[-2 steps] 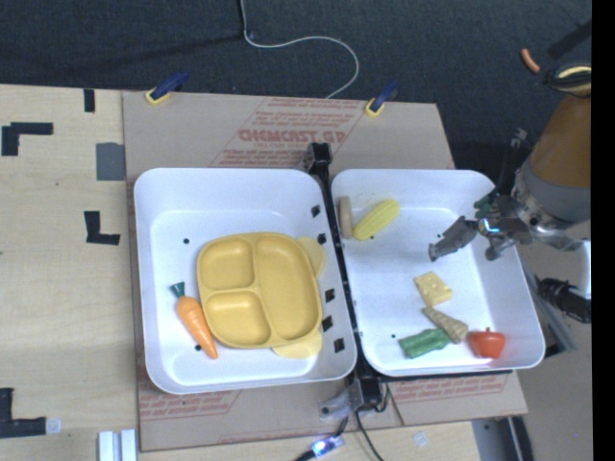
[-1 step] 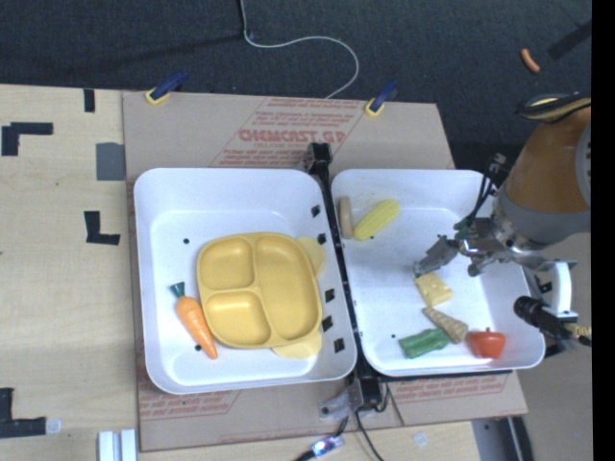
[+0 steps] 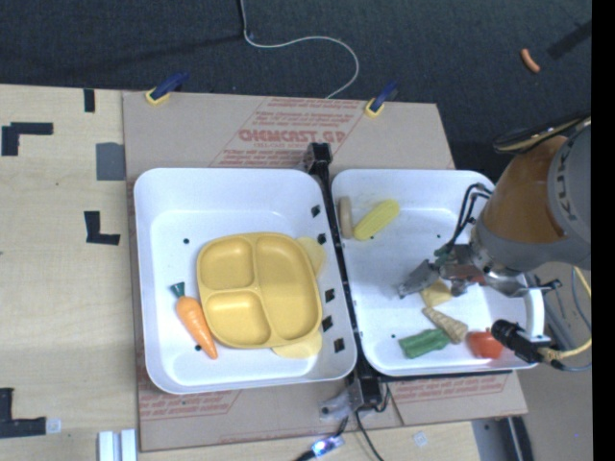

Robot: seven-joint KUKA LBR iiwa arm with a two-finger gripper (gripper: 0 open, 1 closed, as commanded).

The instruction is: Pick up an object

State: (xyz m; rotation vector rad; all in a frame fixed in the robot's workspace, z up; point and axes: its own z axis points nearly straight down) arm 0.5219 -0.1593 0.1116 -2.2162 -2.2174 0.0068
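Nearest the camera, at the bottom of the frame, the cardboard sheet [image 3: 288, 128] under the bins shows its lower edge, with a black clamp [image 3: 354, 392] gripping the seam between the two bins. Just above it in the lower right, along the near wall of the right bin [image 3: 408, 185], lie a green block [image 3: 423, 343], a tan wedge-shaped piece [image 3: 446, 324] touching its upper right end, and a red object [image 3: 485, 346] just to the right of those. The gripper [image 3: 430, 279] hangs over the middle of this bin, its dark fingers [image 3: 415, 281] pointing toward the left of the frame just above a pale piece that lies beside the tan wedge; whether the fingers are parted or closed, or have anything between them, cannot be made out. The arm's orange band [image 3: 524, 195] sits at the right edge of the frame.

In the lower left, the left bin [image 3: 159, 200] holds an orange carrot [image 3: 196, 324] with a green top, lying slanted against the left side of a yellow divided plate [image 3: 259, 288] that fills the bin's centre. A flat pale yellow piece [image 3: 298, 348] pokes out from beneath the plate's lower right corner.

Farther up, a yellow corn cob [image 3: 376, 218] lies tilted in the upper left corner of the right bin, next to a small tan stick [image 3: 345, 217]. Beyond the bins, a white cable [image 3: 307, 41] loops across the dark floor at the top of the frame, and the wooden surface [image 3: 58, 286] spreads to the left.
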